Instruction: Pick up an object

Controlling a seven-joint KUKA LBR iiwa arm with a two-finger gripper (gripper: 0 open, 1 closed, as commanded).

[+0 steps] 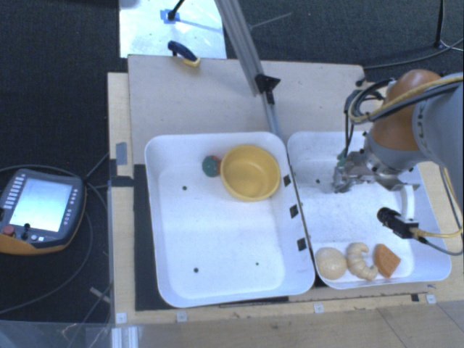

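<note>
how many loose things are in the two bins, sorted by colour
yellow: 1, the bowl in the left bin
green: 1, the small round object beside the bowl
cream: 2, the rounded piece and the curled piece in the right bin
orange: 1, the wedge
total: 5

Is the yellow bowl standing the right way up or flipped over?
Right way up. The yellow bowl sits in the left bin with its open side facing up, so you can see its rim and inside.

Bowl (250, 172) in L bin (217, 267)
</note>
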